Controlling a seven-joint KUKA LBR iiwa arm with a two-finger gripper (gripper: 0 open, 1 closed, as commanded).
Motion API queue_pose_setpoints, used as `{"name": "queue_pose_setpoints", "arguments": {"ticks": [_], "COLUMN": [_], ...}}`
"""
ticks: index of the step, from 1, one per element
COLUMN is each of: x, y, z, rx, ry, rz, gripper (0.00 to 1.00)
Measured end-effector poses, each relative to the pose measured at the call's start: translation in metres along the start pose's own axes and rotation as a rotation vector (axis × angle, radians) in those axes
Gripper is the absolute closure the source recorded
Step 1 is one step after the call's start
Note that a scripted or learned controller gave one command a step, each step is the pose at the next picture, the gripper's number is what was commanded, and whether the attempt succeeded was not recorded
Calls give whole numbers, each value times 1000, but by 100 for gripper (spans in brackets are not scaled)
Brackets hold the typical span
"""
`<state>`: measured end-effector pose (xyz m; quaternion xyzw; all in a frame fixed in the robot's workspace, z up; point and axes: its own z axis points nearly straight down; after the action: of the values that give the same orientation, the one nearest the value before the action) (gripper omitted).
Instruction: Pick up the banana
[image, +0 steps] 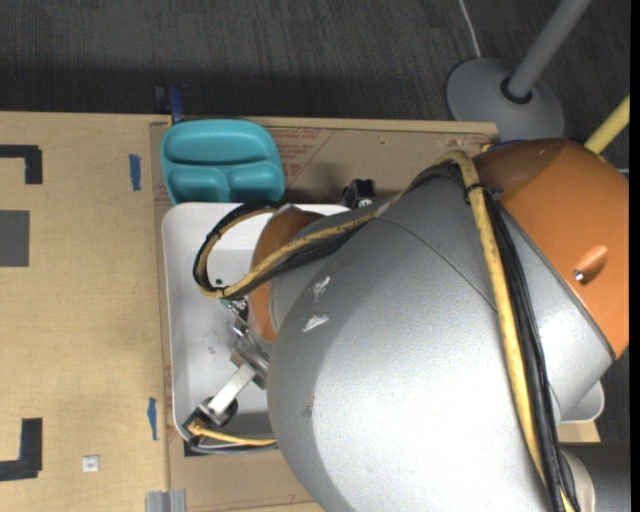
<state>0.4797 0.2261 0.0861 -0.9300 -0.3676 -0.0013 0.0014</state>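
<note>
grey arm (420, 360) covers most of the white bin (185, 300). gripper (243, 345) is low over the bin floor, just under the orange wrist band; spread or closed, cannot tell. where the banana lies cannot be told. bare white floor runs along the bin's left wall. a teal moulded piece (222, 160) sits on the surface (80, 300) at the bin's far left corner. a small black thing (357, 190) sits just beyond the far rim.
</note>
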Motion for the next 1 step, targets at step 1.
{"name": "queue_pose_setpoints", "arguments": {"ticks": [1], "x": [1], "y": [0], "z": [-11], "rx": [-1], "ry": [2], "rz": [-5], "gripper": [100]}}
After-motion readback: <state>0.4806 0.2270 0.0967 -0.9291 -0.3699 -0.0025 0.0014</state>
